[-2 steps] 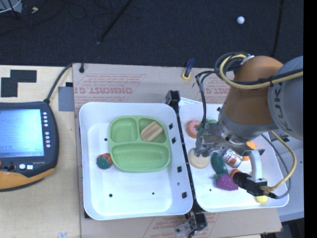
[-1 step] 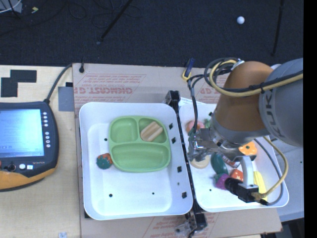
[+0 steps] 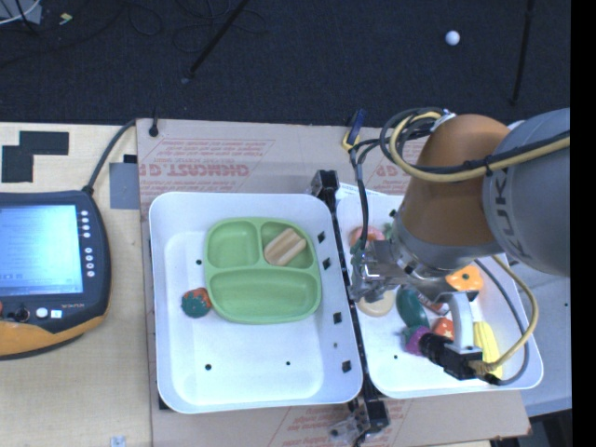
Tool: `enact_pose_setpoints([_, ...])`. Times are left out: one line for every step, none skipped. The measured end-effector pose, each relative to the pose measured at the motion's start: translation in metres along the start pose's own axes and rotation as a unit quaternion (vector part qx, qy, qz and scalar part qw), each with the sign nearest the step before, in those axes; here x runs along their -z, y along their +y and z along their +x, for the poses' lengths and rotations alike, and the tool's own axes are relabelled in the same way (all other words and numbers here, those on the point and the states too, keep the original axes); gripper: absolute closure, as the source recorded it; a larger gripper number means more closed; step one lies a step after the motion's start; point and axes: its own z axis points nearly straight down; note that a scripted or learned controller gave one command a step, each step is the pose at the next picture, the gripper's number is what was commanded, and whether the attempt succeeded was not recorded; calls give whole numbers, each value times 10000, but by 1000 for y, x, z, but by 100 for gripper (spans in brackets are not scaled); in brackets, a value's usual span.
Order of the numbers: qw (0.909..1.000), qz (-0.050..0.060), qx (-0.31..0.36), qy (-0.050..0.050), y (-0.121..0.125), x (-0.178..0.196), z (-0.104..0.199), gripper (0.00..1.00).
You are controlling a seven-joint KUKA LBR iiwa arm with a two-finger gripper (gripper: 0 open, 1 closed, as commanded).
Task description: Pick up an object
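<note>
My gripper (image 3: 371, 280) hangs low over the left side of the right bin (image 3: 521, 375), close to the wall between the two bins. Right under it lies a pale beige disc (image 3: 376, 306). Beside it are a teal object (image 3: 410, 304), a magenta piece (image 3: 414, 341), a small orange-red piece (image 3: 444, 326) and an orange piece (image 3: 463, 278). A red-and-white thing (image 3: 359, 239) peeks out behind the wrist. The arm hides much of this bin, and nothing can be seen held in the gripper.
The left bin (image 3: 177, 343) holds a green divided tray (image 3: 263, 291) with a tan wooden block (image 3: 285, 246) in its upper right compartment. A small multicoloured ball (image 3: 196, 302) lies by the tray's left edge. A control pendant (image 3: 47, 268) rests at far left.
</note>
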Motion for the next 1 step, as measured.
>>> enact_pose_setpoints([10000, 10, -10, -2, -16, -13, -1, 100])
